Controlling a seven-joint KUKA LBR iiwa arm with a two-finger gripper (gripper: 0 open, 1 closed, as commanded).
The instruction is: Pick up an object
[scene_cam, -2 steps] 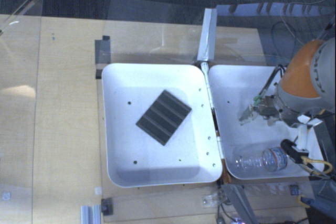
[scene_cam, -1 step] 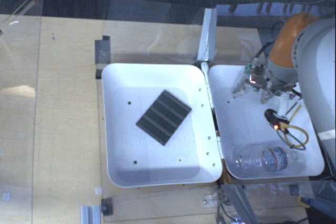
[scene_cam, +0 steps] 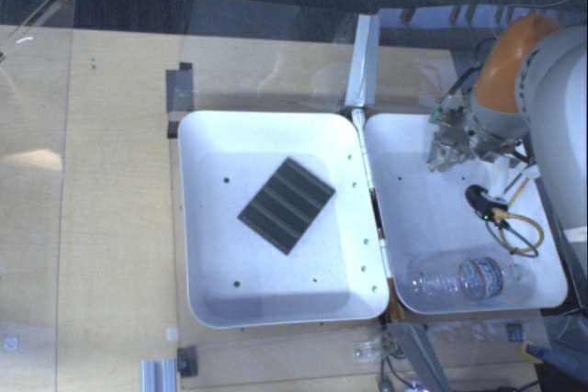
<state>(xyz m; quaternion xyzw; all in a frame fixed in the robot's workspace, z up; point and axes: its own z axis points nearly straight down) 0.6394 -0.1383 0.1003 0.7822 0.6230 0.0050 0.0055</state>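
A dark grey ribbed rectangular pad (scene_cam: 287, 204) lies turned at an angle in the middle of the left bin (scene_cam: 207, 151). A clear plastic bottle (scene_cam: 459, 278) with a red and blue label lies on its side along the near edge of the right bin (scene_cam: 404, 197). My gripper (scene_cam: 446, 151) hangs over the far part of the right bin, well away from the bottle and with nothing seen in it. The grey arm with its orange band (scene_cam: 510, 60) reaches in from the right.
A metal post (scene_cam: 361, 60) stands at the far end of the divide between the two bins. The wooden bench (scene_cam: 92, 197) stretches out to the left. Clamps and cables sit below the bins' near edge.
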